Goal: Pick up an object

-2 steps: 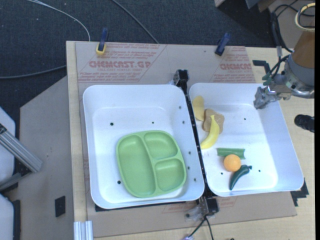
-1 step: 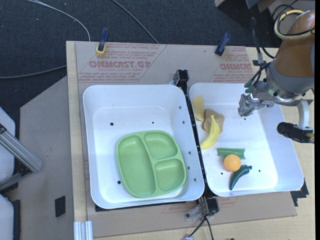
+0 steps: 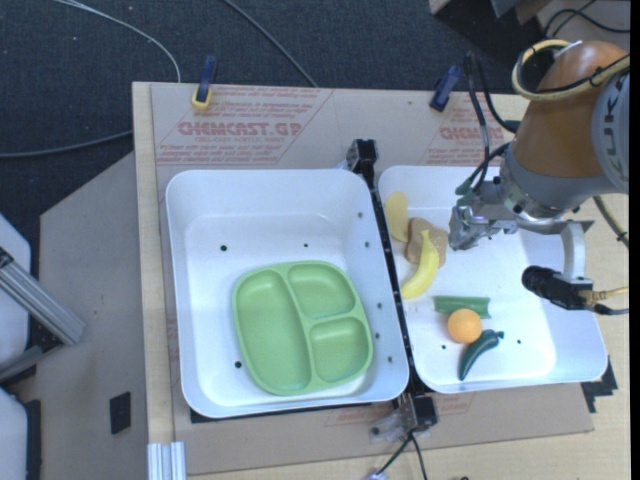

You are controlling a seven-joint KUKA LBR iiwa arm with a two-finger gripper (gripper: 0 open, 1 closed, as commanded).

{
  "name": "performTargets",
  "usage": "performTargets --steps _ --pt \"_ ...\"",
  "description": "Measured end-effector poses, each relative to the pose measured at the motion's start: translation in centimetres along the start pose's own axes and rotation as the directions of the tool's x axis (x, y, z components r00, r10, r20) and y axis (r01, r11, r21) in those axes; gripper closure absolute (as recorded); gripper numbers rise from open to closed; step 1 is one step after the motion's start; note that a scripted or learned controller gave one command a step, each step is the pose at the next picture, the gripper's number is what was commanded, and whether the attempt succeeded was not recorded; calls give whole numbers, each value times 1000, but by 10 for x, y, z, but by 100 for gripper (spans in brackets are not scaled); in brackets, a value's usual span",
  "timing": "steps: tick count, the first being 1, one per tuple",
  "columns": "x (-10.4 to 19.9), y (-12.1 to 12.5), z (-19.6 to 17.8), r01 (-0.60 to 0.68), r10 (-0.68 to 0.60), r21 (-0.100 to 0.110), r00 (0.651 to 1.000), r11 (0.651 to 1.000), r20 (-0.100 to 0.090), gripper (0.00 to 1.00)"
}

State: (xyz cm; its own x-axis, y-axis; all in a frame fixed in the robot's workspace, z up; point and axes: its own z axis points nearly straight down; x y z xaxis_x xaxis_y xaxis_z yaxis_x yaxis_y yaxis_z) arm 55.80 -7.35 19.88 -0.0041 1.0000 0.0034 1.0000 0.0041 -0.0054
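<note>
Overhead, the gripper [image 3: 468, 230] hangs above the right bin [image 3: 575, 363]; whether its fingers are spread cannot be told. A smooth curved banana [image 3: 425, 269] lies near the divider, with an orange ball [image 3: 464, 325] and glossy green pepper [image 3: 479, 353] nearer. A moulded green divided plate [image 3: 300, 323] sits in the left bin [image 3: 200, 268], on a printed cardboard-covered bench [image 3: 250, 118].
</note>
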Motion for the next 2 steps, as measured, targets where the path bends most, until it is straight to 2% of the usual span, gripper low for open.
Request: performTargets --steps 1,2 --pt "51 -8 -5 2 -2 -1 1000 1000 0 100" --pt "102 -33 -2 0 0 1 1000 1000 1 100"
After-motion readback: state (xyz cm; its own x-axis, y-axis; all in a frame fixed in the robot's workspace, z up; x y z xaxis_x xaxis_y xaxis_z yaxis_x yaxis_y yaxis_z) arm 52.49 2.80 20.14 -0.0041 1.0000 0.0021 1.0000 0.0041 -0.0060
